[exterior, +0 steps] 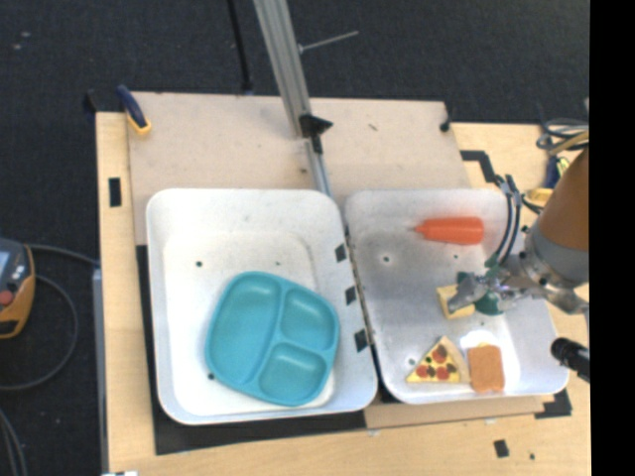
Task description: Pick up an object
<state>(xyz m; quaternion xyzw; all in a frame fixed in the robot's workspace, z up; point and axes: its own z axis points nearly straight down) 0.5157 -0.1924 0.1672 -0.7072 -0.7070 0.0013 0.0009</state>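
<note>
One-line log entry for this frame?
gripper: right bin, at yellow piece | grasp: unconfirmed | nearby: carrot, pizza slice

Dark speckled floor (119, 28) across the top and left of the frame. Pale wooden tabletop (387, 147) at centre, lit evenly. Aluminium rail (283, 53) slanted down from top centre. Black cables (55, 296) looped at lower left beside a yellow device (14, 288).

The arm (566, 228), beside the right bin (397, 375), shows a broad orange band over a grey wrist. Thin dark cables loop down along it (a bundle of them). The gripper (483, 296) is grey metal with a teal-green part near its tip.
</note>
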